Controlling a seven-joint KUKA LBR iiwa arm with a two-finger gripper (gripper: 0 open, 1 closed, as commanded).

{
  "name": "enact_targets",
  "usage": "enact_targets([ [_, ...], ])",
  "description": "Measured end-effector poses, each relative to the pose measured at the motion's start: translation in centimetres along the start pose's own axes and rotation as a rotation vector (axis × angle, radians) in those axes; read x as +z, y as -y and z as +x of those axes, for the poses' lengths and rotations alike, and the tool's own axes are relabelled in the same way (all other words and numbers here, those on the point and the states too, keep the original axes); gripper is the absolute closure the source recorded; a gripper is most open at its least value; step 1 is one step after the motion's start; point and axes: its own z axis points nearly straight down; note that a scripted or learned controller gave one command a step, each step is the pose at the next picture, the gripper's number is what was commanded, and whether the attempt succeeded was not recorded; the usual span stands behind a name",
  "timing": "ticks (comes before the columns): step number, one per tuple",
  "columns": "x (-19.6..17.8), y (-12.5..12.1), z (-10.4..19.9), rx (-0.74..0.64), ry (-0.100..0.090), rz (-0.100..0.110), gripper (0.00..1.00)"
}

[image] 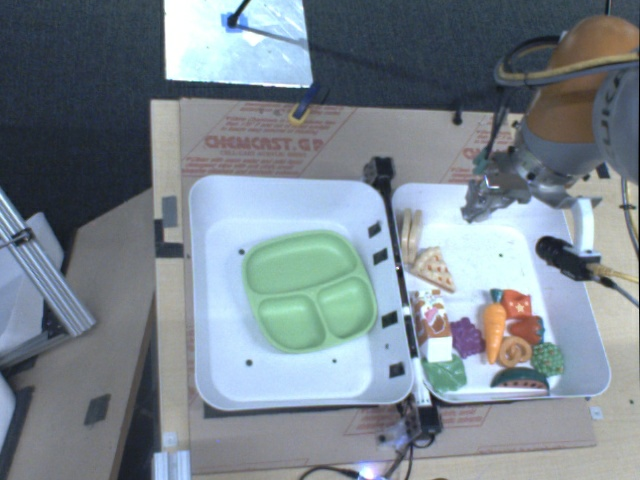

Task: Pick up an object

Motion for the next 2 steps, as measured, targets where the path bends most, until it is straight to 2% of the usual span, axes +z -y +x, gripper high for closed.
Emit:
enact_targets([
  [1,0.8,-2.0,5.7,0.000,0.000,0.000,1.00],
  [2,-0.1,-4.5,10.9,0.001,0.000,-0.001,1.00],
])
